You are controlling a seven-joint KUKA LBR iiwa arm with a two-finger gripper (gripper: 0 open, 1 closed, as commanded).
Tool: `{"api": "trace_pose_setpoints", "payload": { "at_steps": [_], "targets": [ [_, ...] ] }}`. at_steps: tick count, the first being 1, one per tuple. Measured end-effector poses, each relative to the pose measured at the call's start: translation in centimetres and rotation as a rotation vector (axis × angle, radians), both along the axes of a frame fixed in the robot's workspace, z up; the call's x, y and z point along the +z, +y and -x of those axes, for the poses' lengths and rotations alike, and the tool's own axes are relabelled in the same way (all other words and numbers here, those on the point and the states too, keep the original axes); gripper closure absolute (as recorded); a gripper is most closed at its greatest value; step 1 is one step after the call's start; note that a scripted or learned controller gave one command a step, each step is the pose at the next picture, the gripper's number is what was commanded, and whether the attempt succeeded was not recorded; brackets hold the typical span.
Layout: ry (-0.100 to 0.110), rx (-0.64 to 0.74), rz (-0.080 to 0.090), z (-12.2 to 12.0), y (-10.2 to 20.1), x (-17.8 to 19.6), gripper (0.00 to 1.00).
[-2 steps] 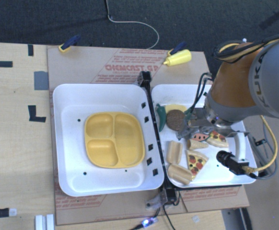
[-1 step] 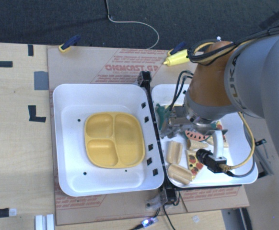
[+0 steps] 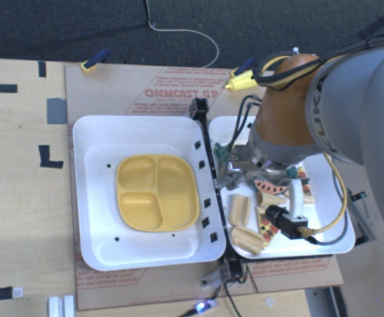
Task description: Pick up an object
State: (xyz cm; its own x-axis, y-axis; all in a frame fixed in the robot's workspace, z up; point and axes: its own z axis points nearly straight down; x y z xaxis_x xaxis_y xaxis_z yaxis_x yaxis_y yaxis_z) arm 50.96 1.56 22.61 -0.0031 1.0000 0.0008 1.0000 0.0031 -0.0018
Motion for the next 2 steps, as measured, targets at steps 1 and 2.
{"api": "trace_pose_setpoints", "payload": {
  "at_steps": [1,2],
  "targets": [
    [0.0,0.0,0.001,-1.8,0.3,-0.8,1.0],
    [0.002,0.0,0.0,-0.5,1.3,-0.1,1.0]
  ]
}}
